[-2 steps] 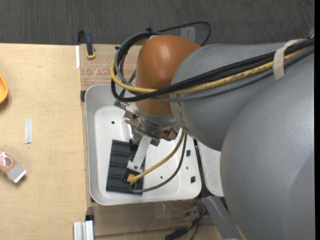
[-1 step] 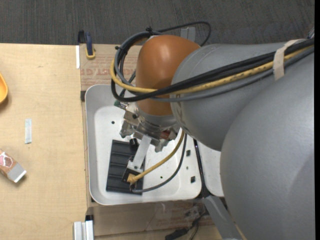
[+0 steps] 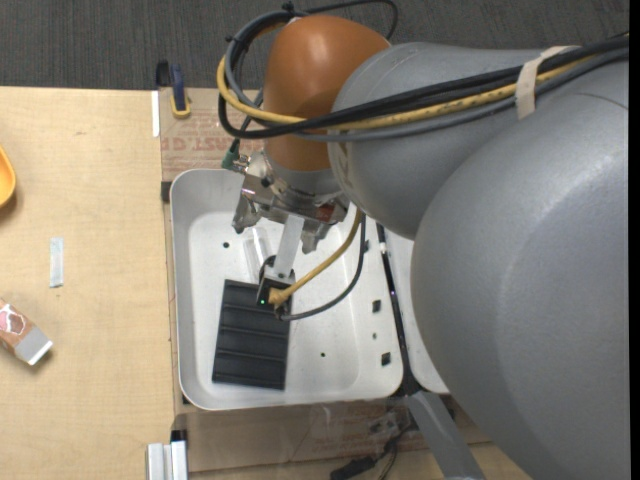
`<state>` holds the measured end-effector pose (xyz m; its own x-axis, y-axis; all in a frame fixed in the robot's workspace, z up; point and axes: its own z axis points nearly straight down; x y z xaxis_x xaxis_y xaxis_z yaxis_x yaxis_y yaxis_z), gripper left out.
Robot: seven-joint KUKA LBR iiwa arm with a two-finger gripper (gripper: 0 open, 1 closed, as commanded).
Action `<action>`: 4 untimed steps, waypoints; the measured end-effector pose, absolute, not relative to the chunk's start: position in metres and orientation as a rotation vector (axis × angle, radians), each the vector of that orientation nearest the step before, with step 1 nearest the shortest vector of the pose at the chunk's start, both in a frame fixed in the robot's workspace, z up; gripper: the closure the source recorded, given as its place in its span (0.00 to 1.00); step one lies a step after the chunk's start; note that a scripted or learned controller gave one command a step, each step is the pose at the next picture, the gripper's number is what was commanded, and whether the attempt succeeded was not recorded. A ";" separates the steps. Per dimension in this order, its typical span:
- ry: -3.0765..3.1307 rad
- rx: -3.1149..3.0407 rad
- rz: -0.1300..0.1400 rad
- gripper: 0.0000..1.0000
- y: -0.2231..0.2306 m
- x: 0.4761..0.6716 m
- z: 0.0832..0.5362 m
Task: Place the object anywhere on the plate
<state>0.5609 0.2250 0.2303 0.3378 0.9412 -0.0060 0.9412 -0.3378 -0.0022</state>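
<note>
A black ribbed rectangular slab (image 3: 250,340) lies flat on the floor of the left white bin (image 3: 185,268), near its front edge. My gripper (image 3: 277,223) hangs over the bin's back half, just behind the slab and above it. The orange wrist band and the grey arm cover most of it from above. I see no object held beneath it. Whether the ribbed slab is the plate or the object I cannot tell.
The arm's bulk hides the right bin, of which only a corner (image 3: 425,373) shows. On the wooden bench to the left lie an orange thing (image 3: 5,180), a small pale strip (image 3: 56,263) and a red-and-white packet (image 3: 22,334). A blue clamp (image 3: 178,90) stands behind the bin.
</note>
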 end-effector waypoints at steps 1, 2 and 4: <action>1.808 2.566 -0.017 1.00 0.224 0.561 0.238; 1.916 2.490 -0.010 1.00 0.227 0.524 0.197; 1.729 2.624 -0.011 0.00 0.227 0.479 0.099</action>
<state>0.4786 0.2266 0.0987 0.3946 0.9188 -0.0053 0.9188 -0.3946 -0.0042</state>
